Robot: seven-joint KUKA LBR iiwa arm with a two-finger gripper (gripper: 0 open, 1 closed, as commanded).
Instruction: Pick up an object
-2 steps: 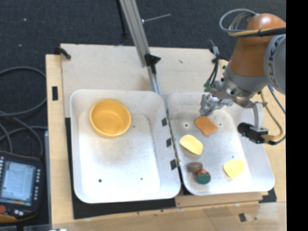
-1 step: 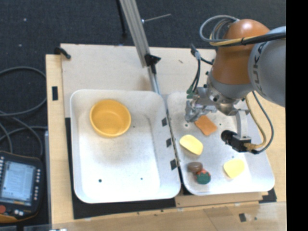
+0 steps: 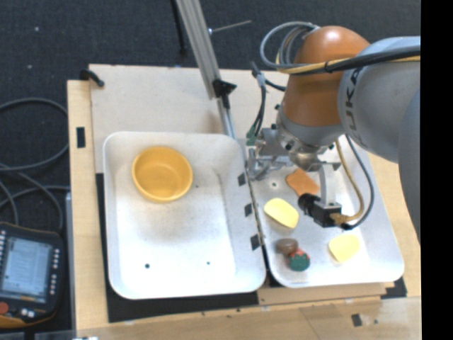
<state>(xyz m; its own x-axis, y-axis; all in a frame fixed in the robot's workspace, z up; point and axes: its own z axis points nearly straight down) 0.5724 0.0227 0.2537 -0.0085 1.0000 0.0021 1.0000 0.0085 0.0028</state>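
In the left bin [image 3: 177,261] lies a yellow bowl [image 3: 162,173], toward the far left corner. The right bin [image 3: 375,257] holds an orange flat piece [image 3: 304,183], a pale yellow block [image 3: 281,212], a second pale yellow piece [image 3: 345,247], a small brown lump [image 3: 286,246] and a green and red object [image 3: 299,260]. My gripper [image 3: 260,160] hangs low over the far left part of the right bin, close to the wall between the bins. It is left of the orange piece and above the yellow block. The wrist hides the bin's far part.
A slanted aluminium post [image 3: 202,44] rises from the bench behind the bins. A black cable connector [image 3: 320,211] hangs beside the yellow block. The grey arm [image 3: 382,91] covers the right bin's far right corner. Left of the bench sits a pendant [image 3: 25,264].
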